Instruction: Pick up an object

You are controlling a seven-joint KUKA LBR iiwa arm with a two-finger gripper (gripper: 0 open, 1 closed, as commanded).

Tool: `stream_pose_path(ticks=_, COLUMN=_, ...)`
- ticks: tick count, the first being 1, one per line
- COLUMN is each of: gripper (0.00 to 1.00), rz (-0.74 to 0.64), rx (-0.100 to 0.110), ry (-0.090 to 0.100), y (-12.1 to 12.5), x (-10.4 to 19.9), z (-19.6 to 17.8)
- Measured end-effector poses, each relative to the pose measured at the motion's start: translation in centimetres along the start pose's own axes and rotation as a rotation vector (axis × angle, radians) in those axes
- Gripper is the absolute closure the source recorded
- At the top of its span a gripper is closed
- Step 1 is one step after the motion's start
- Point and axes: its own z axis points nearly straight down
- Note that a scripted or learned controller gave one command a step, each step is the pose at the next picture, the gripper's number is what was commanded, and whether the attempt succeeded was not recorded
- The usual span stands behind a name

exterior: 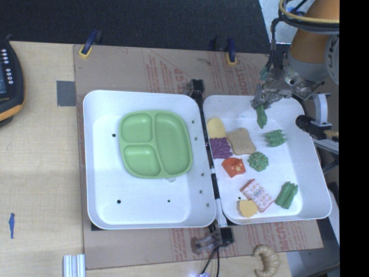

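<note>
My gripper [263, 104] hangs over the far side of the right bin [311, 172], with the orange-banded arm above it at the upper right. A slim dark green vegetable piece [262, 118] dangles upright between its fingers, lifted off the bin floor. Below lie other toy foods: a yellow piece [215, 127], purple grapes [220, 148], a tan bread slice [240, 141], a red piece [233, 167], broccoli [258, 161], a leafy green piece [275, 137], green beans [286, 194], a red-and-white packet [256, 194] and a yellow wedge [248, 208].
The left bin [104, 201] holds a green divided plate [155, 143]. A black and orange pendant [8, 79] lies at the bench's left edge. Clamps [231, 51] hold the cardboard at the back. A tan curled object [266, 259] lies in front of the right bin.
</note>
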Motion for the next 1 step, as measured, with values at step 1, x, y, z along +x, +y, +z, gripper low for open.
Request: stream_pose_path(ticks=1, gripper=1.0, rz=-0.001, rx=0.012, ry=0.001, y=-0.15, x=6.67, z=0.23)
